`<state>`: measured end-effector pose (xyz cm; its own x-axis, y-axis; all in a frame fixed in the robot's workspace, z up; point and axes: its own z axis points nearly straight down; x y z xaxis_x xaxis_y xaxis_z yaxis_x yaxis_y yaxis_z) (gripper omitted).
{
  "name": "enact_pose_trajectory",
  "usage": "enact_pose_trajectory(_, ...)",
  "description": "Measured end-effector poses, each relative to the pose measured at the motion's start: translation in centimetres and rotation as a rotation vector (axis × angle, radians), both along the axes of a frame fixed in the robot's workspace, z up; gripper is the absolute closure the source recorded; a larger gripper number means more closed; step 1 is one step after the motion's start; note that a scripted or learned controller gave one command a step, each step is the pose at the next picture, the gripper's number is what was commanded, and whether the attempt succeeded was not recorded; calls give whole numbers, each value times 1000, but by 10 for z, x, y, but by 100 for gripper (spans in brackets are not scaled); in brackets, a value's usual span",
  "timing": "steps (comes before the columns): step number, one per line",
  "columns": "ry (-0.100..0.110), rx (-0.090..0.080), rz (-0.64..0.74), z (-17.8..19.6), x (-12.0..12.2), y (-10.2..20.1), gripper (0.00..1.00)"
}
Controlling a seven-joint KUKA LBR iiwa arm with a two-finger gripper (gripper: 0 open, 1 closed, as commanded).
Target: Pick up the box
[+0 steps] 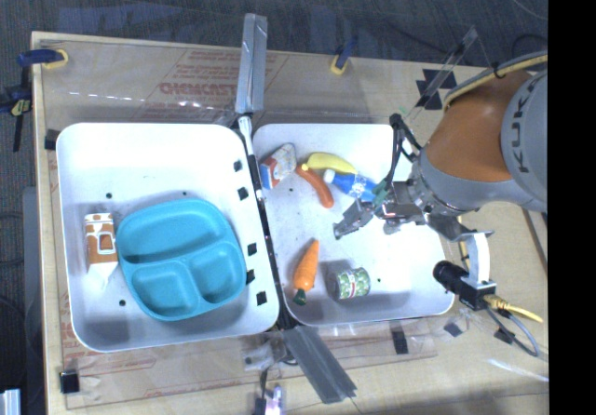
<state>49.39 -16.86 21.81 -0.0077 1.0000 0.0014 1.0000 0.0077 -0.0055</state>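
The box (100,241), a small brown-and-white carton, stood against the left wall of the left bin (74,148), wedged between that wall and a blue divided plate (182,258) that took up most of the floor there. That placement mattered: the plate's rim sat just beside the carton, so a grasp would probably have to come from above with the fingers closing along the free sides. The gripper (374,215) was well apart from it, over the middle of the right bin (410,297), with its fingers spread and nothing between them; it hovered among clutter unrelated to the task. Near it lay a banana (328,163) and a blue bottle (354,184) toward the bin's far side, a carrot (305,265) and a small green can (349,284) nearer the front, and a red-and-white item at the upper left corner. Judging by this, the pick had not begun, and the arm would need to cross the divider between the bins to reach the carton.
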Motion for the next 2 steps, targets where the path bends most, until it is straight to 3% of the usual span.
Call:
enact_pose_trajectory(1,-3,0,71,-5,-17,-29,0)
enact_pose_trajectory(2,-3,0,152,-124,-17,17,0)
